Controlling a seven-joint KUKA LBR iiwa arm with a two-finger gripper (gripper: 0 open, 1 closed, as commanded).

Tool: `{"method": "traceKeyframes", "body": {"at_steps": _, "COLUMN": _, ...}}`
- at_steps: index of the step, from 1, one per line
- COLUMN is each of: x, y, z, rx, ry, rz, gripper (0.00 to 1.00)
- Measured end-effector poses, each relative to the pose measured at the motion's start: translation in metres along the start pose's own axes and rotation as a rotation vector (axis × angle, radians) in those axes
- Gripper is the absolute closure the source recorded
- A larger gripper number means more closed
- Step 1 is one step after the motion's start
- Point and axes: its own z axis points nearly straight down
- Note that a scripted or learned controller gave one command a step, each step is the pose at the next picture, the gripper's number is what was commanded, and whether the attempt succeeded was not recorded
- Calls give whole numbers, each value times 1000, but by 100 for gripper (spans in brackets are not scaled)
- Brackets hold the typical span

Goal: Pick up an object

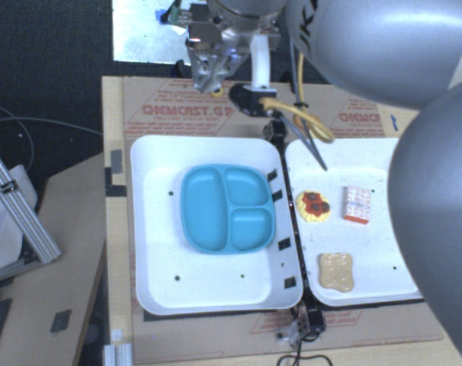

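Note:
My gripper [211, 87] hangs high over the cardboard just beyond the far rim of the left bin [158, 280]. Its fingers taper together to a point and look shut, with nothing visible between them. A blue divided plate [227, 208] lies in the middle of the left bin. The right bin [368, 155] holds a small round yellow piece with red topping [313, 206], a red and white box [357, 203] and a tan toast-shaped slice [335, 271]. The gripper is well away from all of them.
The grey arm [414, 75] covers the upper right and part of the right bin. A yellow cable [303, 120] and a black fitting [246, 97] hang near the bins' shared divider [288, 204]. A metal frame [17, 219] stands at the left.

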Motion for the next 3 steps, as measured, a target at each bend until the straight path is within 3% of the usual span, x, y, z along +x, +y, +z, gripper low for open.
{"method": "traceKeyframes", "body": {"at_steps": 1, "x": 2, "y": 9, "z": -143, "rx": -26, "ry": 8, "rz": -1, "gripper": 100}}
{"method": "traceKeyframes", "body": {"at_steps": 2, "x": 1, "y": -35, "z": -27, "rx": -1, "ry": -1, "rz": 4, "gripper": 100}}
{"method": "traceKeyframes", "body": {"at_steps": 3, "x": 2, "y": -13, "z": -139, "rx": -22, "ry": 6, "rz": 0, "gripper": 100}}
